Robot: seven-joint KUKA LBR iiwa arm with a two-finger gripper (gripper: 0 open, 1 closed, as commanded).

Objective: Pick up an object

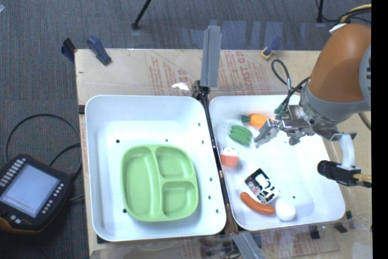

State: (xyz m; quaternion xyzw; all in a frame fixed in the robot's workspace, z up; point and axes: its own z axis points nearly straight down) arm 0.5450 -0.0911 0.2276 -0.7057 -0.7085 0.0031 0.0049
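Observation:
My gripper (280, 134) hangs over the middle of the right bin (315, 206), its two fingers spread open with nothing between them. Just left of it lie a green bean pod (240, 134) and an orange carrot with a green top (257, 120). Further toward the front are a red-and-white piece (229, 158) by the bin's left wall, a black-and-white patterned block (261, 184), a red sausage (257, 204) and a white egg (285, 211).
The left bin (103, 124) holds a green divided tray (160, 182). A grey upright post (211, 57) stands behind the seam between the bins. A teach pendant (27, 191) lies on the floor at left. Tripod legs stand behind the bench.

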